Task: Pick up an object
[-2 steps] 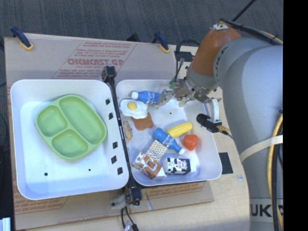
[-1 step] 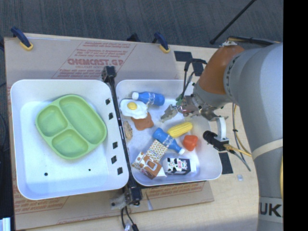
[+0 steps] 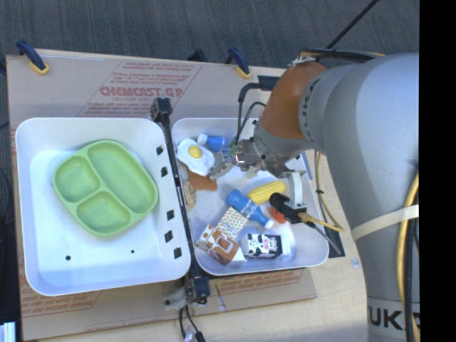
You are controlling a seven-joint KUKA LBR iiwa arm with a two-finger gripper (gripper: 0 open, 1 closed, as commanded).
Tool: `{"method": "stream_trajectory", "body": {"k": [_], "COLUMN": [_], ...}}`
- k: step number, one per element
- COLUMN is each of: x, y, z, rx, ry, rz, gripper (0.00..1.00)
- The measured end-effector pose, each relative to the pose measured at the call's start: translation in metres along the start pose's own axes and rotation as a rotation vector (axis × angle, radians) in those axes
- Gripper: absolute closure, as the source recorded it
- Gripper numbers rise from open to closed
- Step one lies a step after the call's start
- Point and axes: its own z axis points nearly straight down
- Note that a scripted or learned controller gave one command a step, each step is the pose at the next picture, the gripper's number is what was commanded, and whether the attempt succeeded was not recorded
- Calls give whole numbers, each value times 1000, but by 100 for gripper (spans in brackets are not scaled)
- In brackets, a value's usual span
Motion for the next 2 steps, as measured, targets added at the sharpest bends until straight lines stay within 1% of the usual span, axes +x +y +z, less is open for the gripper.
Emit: {"method": "stream_trajectory", "body": {"k": [1,2], "x": [-53,11], "y": [-27,-23], "z": [0,0], "rx": [-2,-1], "ry": [0,0], "rz": [3,-1], "gripper": [0,0]}}
